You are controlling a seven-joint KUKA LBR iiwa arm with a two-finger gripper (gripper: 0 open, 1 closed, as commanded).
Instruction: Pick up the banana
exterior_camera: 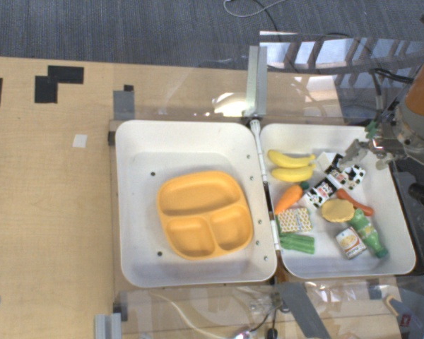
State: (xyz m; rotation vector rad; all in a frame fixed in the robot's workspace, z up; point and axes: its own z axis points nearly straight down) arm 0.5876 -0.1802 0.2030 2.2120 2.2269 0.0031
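Orange tray (201, 214) fills the left bin; the banana (291, 165) lies top-left in the right bin, carrot (289, 197) crowding below. Farther right the claw (367, 145) hovers, seemingly spread, empty; it might snag neighbours.

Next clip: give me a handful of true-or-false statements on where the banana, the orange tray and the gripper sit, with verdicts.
1. The banana lies in the right bin, near its upper-left corner. True.
2. The orange compartment tray sits in the right bin. False: it is in the left bin.
3. The gripper has the banana between its fingers. False: the gripper is over the right part of the right bin, apart from the banana.
4. A carrot lies just below the banana. True.
5. The green bottle lies in the left bin. False: it is in the right bin, near the lower right.
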